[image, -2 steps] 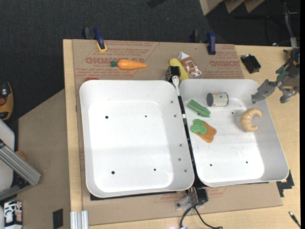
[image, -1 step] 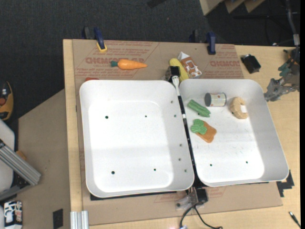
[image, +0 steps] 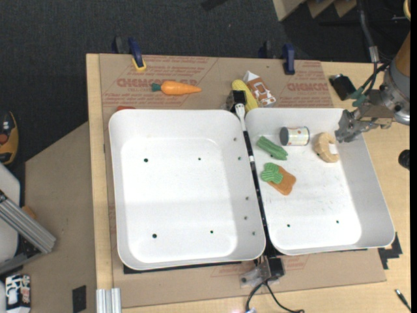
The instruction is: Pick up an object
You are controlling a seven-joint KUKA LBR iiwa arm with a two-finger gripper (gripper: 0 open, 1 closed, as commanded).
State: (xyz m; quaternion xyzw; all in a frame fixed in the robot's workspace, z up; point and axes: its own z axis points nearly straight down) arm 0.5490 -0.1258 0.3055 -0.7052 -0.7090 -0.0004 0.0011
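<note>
The gripper hovers at the right bin's far right edge; whether it grips anything, I cannot tell. A tan bread-like piece lies just beside it.

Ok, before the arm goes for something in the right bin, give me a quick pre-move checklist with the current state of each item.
1. Targets present in right bin: ok; tan piece, small can, green piece, orange-and-green piece.
2. Gripper near a target: ok, just right of the tan piece.
3. Gripper holding something: cannot tell.
4. Tan piece apart from the can: ok.
5. Carrot in a bin: not ok, it lies on the board behind the left bin.
</note>
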